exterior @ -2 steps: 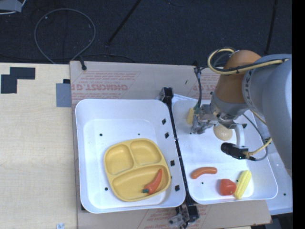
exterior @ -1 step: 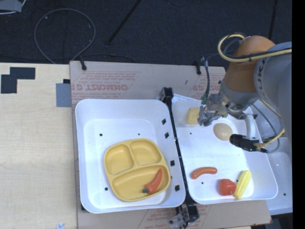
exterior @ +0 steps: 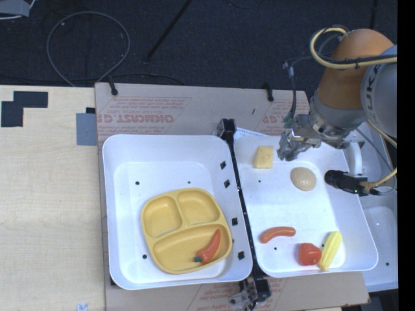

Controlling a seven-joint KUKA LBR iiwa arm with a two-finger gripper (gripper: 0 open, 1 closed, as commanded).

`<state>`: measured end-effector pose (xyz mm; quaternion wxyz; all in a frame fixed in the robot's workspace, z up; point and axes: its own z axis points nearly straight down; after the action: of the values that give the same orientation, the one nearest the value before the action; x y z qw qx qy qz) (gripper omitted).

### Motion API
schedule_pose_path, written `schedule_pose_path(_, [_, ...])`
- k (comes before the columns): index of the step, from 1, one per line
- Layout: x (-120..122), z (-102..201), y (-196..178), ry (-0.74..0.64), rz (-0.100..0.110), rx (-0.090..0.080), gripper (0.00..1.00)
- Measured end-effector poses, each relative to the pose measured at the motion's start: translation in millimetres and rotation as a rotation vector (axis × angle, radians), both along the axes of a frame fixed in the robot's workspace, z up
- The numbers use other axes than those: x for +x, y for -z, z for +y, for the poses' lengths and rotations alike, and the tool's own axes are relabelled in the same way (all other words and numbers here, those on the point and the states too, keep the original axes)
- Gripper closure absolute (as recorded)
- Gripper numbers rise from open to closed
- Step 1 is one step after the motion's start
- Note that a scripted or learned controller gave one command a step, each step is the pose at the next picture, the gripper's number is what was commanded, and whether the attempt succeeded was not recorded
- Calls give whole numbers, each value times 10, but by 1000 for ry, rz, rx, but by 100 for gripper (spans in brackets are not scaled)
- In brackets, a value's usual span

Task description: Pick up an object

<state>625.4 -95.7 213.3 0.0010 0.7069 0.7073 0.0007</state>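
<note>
My gripper (exterior: pixel 293 148) hangs over the far part of the right bin (exterior: pixel 353 222), just right of a pale yellow cheese block (exterior: pixel 263 157) and up-left of a beige round bun (exterior: pixel 303 178). It looks apart from both, and nothing can be seen in its grasp. Nearer the front of that bin lie an orange-red sausage (exterior: pixel 277 234), a red pepper piece (exterior: pixel 309 254) and a yellow corn cob (exterior: pixel 331 249), the last two touching.
The left bin (exterior: pixel 123 173) holds a yellow divided plate (exterior: pixel 175 216) with a red chili (exterior: pixel 209 248) in its front compartment. A black divider (exterior: pixel 235 193) runs between the bins. A black-tipped cable fitting (exterior: pixel 343 181) juts in at the right bin's right wall.
</note>
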Motion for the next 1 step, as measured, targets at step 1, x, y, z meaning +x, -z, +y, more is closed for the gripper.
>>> schedule_pose_path(1, [-69,611,-11,-3,7,2,100])
